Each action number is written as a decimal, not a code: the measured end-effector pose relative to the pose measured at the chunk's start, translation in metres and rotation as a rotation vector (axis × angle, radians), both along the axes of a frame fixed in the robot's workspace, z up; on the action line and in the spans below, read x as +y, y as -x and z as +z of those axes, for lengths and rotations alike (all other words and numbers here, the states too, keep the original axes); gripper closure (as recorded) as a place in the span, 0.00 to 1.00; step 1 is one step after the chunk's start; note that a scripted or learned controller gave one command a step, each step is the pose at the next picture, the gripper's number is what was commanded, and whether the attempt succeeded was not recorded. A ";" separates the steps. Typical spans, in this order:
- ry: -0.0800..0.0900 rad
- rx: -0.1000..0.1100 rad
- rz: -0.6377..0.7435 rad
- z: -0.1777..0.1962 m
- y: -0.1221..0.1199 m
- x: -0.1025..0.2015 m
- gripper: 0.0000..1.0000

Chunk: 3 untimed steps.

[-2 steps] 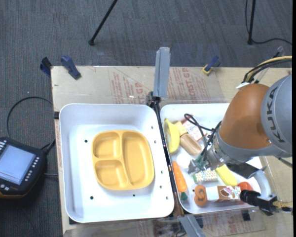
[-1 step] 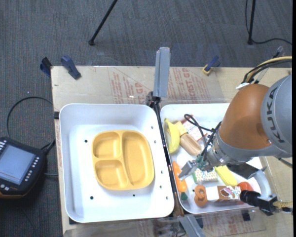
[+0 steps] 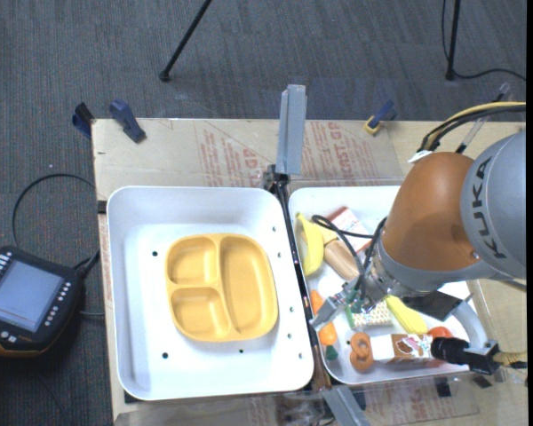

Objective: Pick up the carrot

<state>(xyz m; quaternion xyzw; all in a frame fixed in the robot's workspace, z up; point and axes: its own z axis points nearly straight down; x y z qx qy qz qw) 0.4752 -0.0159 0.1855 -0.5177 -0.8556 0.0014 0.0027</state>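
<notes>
- 2 white bins sit side by side on the bench: the left bin holds a yellow divided tray with 3 compartments; the right bin holds toy food.
- The gripper hangs low over the right bin's left side, below centre of frame; whether its fingers are parted or closed cannot be told.
- The carrot, orange with a green end, lies just below the gripper near the bin's lower-left corner, not visibly between any fingers.
- A banana lies at the bin's upper left; a corn cob sits right of the gripper.
</notes>
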 end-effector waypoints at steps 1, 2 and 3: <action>0.001 -0.002 0.051 0.000 -0.021 -0.036 0.00; -0.001 0.000 0.034 0.000 0.000 0.003 0.00; 0.000 0.002 0.026 -0.044 0.002 -0.074 0.00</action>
